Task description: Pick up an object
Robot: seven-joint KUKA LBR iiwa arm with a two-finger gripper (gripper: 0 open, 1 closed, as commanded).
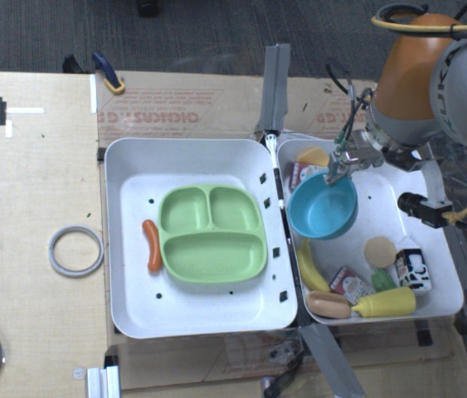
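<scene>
Gripper (338, 166) at the rim of the blue bowl (323, 208), right bin (432, 305)

I read the jaws as pinching the bowl's upper rim, a thin edge that suits two fingers; I judge the bowl tilted and partly lifted. It sits right of centre in the frame, directly below the fingertips, beside the banana (308, 265). The green tray (212, 235) and sausage (153, 245) lie in the left bin (125, 305)

A light green tray (213, 233), an orange sausage (153, 245), a blue bowl (323, 208).
</scene>
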